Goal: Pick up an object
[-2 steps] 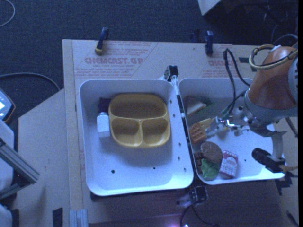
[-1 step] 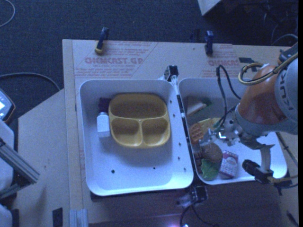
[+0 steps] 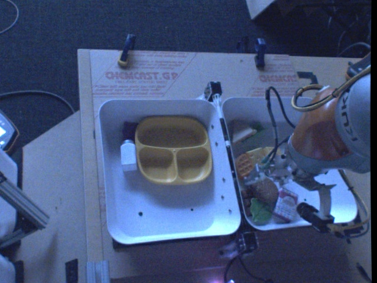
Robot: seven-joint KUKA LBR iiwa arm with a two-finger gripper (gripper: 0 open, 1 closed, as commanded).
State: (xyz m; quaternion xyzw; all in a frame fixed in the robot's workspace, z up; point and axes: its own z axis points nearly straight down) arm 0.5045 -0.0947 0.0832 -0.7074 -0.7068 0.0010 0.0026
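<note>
The right bin holds a pile of small objects: an orange waffle-like piece, a brown round item, a green item, a red and white box and a pale wedge. My gripper is low inside this bin, over the pile between the waffle piece and the brown item. The grey wrist and orange band cover the bin's middle and right. Dim light and cables blur the gripper tip.
The left bin carries a yellow divided plate with a small white bottle beside it on the left. A black clamp sits at the top of the wall between the bins. Cables loop above the wrist.
</note>
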